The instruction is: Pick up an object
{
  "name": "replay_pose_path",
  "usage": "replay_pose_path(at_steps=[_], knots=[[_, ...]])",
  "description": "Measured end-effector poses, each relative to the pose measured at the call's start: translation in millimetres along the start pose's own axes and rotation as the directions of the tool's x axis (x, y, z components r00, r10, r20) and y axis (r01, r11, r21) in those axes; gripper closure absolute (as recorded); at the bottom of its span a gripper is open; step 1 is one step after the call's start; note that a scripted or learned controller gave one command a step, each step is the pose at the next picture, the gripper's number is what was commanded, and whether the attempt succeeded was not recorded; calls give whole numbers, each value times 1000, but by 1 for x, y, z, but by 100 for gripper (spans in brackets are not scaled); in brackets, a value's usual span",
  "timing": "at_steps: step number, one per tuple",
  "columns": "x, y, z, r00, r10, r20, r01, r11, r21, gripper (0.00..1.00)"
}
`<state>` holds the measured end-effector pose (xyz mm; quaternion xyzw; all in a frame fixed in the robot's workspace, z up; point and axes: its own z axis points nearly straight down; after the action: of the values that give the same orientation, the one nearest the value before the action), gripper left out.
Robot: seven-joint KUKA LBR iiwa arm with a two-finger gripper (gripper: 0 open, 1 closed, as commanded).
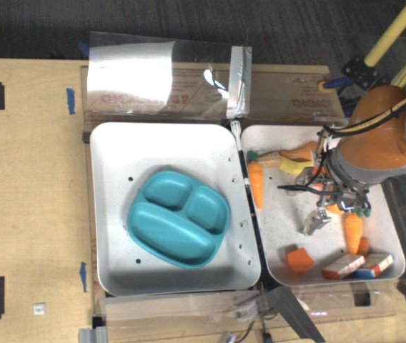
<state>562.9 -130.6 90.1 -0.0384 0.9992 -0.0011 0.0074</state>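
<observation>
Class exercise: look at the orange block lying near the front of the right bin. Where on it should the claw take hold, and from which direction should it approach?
Take the orange block across its two flat opposite sides, coming straight down from above. It lies low on the right bin floor with bare floor all round it, so a top approach looks unobstructed. The nearest neighbour, a red and white box, lies apart to its right. The claw is above and right of it.

Robotics lab: taped cardboard bench (pixel 24 191), two white bins (pixel 103 191).

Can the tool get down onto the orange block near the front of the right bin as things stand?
Probably yes. The orange block lies apart from the carrot and the flat pieces, with bare bin floor around it, and the tool hangs just above and behind it.
</observation>
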Motion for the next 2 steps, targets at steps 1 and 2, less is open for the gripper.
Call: replay_pose_path(at_steps=[1,2], knots=[[55,-21,0,999,-47,-3,47,999,0,0],[-53,2,2,1000,-25,-6,25,1000,-2,0]])
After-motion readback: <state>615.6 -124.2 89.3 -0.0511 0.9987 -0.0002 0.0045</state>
